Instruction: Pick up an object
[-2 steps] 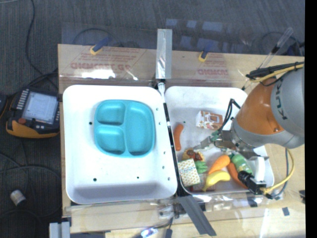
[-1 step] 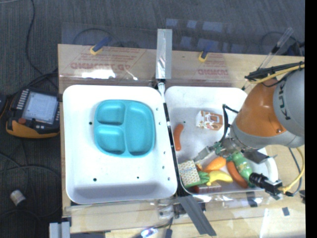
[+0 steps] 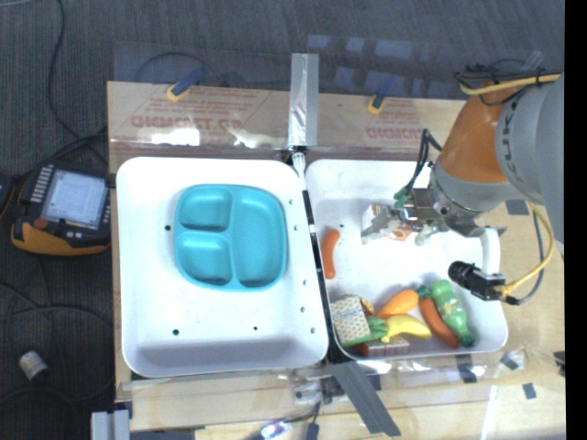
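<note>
Sitting between the fingers of the tool (image 3: 401,223), a small orange-and-white object (image 3: 400,233) is showing in the upper middle of the right bin (image 3: 353,186); the fingers are lying narrow about it, so the grasp is looking made, though whether it is clear of the bin floor I cannot tell. Lifting it away is what is remaining. The other toys, a carrot (image 3: 438,321), a green vegetable (image 3: 453,304) and an orange sausage (image 3: 329,251), are lying untouched, and the blue tray (image 3: 230,236) is resting in the left bin (image 3: 147,337).

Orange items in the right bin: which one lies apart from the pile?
The slim orange piece by the right bin's left wall, next to the divider. It lies alone; the other orange toys sit bunched with the green one at the near edge.
</note>
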Robot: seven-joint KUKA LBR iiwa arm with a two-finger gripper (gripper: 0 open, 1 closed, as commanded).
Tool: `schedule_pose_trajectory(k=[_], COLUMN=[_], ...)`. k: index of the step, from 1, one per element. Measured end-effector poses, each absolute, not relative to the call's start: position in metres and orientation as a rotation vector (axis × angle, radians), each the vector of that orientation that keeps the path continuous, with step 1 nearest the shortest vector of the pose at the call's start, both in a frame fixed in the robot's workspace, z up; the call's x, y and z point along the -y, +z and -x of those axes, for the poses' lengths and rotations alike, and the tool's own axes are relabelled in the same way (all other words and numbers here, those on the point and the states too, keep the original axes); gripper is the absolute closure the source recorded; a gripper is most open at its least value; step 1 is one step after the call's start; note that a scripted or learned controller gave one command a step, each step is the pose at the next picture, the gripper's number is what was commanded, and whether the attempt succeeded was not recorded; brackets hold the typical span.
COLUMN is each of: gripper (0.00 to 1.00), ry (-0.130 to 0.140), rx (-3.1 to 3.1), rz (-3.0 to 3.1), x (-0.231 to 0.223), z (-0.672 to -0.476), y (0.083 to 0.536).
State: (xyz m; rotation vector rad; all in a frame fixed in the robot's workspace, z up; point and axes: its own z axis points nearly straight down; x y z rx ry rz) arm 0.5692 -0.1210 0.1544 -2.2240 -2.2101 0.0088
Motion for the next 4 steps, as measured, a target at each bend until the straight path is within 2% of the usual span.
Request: schedule_pose_trajectory(k=[1, 2, 3, 4], gripper=[0.0, 0.0, 0.0, 0.0], ry=[0.011, 0.01, 0.011, 0.011], rx=[2.061, 2.148, 2.04, 2.04], rz=[2.365, 2.287, 2.384, 2.383], x=[0.169, 0.142, 0.215, 0.215], z=[-0.604, -0.627, -0.611, -0.611], y=[0.162, 0.105, 0.146, 0.145])
